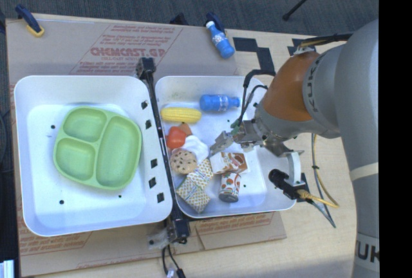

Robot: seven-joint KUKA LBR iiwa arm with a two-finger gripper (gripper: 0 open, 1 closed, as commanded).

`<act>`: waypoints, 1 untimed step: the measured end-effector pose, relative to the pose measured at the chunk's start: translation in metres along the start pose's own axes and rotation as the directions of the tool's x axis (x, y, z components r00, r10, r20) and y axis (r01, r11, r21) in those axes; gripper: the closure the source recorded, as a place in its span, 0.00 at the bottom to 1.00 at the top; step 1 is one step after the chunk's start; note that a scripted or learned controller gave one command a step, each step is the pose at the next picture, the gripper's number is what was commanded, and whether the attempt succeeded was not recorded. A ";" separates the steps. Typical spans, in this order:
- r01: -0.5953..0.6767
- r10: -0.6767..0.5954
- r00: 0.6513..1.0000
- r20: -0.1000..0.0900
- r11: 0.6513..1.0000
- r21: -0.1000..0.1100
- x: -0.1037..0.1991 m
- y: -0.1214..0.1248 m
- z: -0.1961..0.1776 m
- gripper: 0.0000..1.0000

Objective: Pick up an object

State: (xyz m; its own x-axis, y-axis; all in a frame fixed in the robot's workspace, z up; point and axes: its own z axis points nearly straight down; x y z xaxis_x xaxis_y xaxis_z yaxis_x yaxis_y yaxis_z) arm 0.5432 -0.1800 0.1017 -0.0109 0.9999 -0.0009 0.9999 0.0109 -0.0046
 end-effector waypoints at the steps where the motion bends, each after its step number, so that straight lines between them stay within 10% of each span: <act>1: 0.005 -0.005 1.000 0.001 1.000 0.001 0.000 0.001 -0.010 1.00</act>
State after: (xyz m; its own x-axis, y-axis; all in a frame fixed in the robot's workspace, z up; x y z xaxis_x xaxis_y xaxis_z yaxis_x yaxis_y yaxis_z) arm 0.5438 -0.1800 0.1118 -0.0158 0.9999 -0.0021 0.9999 0.0158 -0.0057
